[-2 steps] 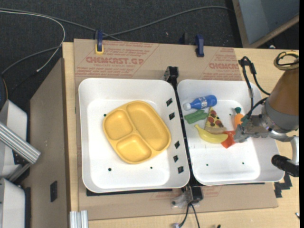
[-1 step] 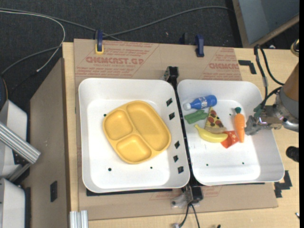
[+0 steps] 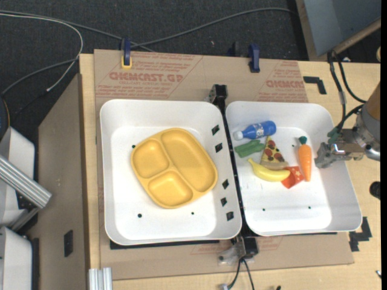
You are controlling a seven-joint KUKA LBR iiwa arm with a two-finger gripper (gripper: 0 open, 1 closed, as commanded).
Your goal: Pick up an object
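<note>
1. Carrot (image 3: pixel 305 161) lies in the right bin (image 3: pixel 338 210), just left of the gripper (image 3: pixel 331 153), nearest of the toys.
2. Gripper state: I cannot tell.
3. Nothing lifted yet; grasp and lift remain.

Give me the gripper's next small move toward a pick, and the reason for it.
Probably shift the gripper left, over the carrot. It sits at the right bin's right rim, beside the toys rather than above one, and the carrot is the nearest, with the banana and bottle farther left.
</note>
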